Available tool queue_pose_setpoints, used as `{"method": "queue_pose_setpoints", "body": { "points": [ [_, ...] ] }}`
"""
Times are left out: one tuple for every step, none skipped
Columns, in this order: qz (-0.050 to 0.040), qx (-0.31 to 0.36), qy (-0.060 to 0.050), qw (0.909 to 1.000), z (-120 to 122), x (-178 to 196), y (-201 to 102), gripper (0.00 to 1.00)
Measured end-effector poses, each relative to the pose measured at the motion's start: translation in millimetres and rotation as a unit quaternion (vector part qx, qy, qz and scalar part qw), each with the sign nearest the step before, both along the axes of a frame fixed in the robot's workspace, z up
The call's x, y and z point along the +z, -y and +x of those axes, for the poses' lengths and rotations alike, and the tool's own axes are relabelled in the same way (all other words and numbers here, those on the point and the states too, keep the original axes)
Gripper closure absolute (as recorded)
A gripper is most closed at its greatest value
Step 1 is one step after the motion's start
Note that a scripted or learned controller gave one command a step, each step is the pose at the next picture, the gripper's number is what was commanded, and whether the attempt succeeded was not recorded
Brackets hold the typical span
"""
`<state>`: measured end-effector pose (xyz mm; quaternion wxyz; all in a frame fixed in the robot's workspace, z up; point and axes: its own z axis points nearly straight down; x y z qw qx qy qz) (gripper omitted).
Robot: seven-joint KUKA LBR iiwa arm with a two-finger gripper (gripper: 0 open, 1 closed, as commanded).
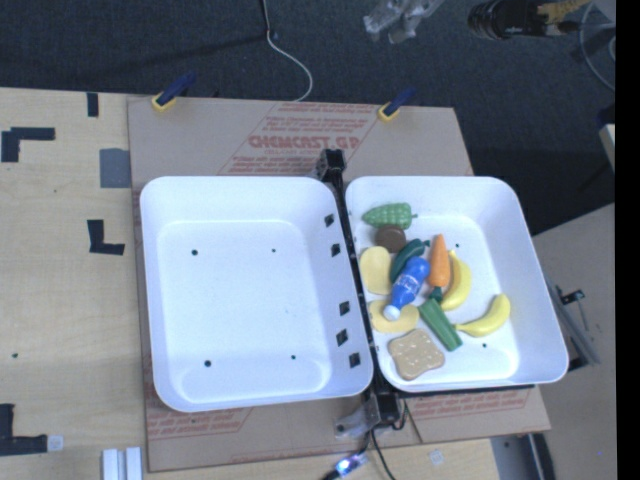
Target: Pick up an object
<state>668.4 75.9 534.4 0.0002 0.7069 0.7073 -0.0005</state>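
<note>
The right bin (525,258) holds a pile of toy foods. Among them are a blue bottle (407,286), an orange carrot (438,260), a yellow banana (487,316), a green cucumber (440,325) and a slice of toast (415,353). A bumpy green piece (388,214) and a brown piece (390,236) lie at the far side of the pile. My gripper (392,18) hangs high at the top of the view, beyond the bench's far edge and well away from both bins. It is blurred, and nothing shows in it.
The left bin (240,288) stands beside the right one, joined by a black divider (345,278). Both rest on a cardboard sheet (300,138) held by clamps. A white cable (285,53) runs across the dark floor behind.
</note>
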Motion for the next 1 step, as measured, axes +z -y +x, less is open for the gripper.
{"method": "queue_pose_setpoints", "body": {
  "points": [
    [-0.0009, 0.001, -0.009, 1.0, -2.9, -247.1, -45.3, 1.0]
  ]
}}
